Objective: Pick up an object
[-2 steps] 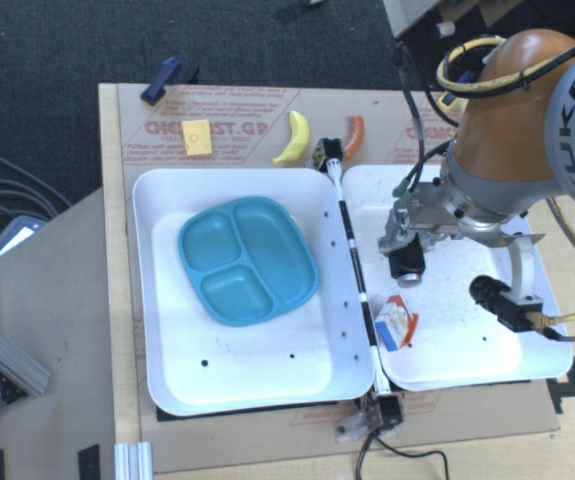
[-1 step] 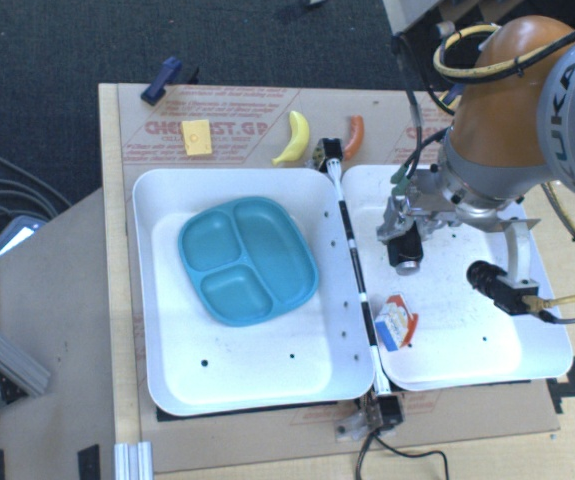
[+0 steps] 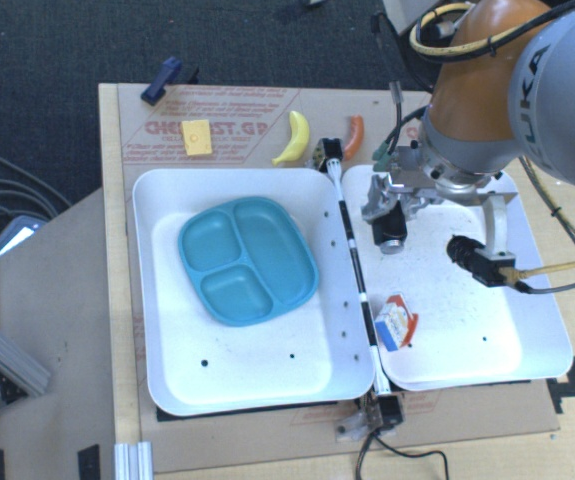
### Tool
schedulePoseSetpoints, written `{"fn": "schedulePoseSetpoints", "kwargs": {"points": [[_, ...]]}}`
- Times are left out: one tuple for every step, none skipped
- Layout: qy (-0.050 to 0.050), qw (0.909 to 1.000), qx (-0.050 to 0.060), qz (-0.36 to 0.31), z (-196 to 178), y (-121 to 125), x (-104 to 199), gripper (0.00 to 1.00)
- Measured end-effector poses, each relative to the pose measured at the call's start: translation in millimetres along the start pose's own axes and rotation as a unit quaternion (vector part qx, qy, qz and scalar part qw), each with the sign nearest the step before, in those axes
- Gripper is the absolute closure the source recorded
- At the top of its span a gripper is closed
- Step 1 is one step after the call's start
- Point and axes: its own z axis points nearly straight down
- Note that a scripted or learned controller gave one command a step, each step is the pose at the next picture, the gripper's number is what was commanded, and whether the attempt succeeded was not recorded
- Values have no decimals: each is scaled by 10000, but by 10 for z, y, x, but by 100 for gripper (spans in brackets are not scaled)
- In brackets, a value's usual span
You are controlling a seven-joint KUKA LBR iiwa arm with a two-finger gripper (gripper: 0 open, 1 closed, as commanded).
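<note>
A small red, white and blue packet (image 3: 395,323) lies in the right bin (image 3: 487,358), close to its left wall and front edge. My gripper (image 3: 388,230) hangs over the back left part of that bin, under the orange band of the arm. It is well behind the packet and apart from it. Nothing shows under the gripper's tip but the bin's white floor. A blue divided plate (image 3: 247,259) lies in the left bin (image 3: 167,358).
On the board behind the bins lie a yellow banana (image 3: 292,138), an orange piece (image 3: 354,136), a yellow block (image 3: 197,139) and a blue object (image 3: 161,80). A black fitting with a cable (image 3: 479,260) juts from the arm over the right bin.
</note>
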Motion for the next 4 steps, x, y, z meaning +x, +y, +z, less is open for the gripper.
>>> {"fn": "schedulePoseSetpoints", "kwargs": {"points": [[6, 10000, 24, 3, 198, -706, 195, 100], [3, 10000, 10, 3, -88, -679, 138, 100], [3, 10000, 2, -3, -139, -316, 228, 100], [8, 10000, 30, -2, -187, -787, 668, 100]]}}
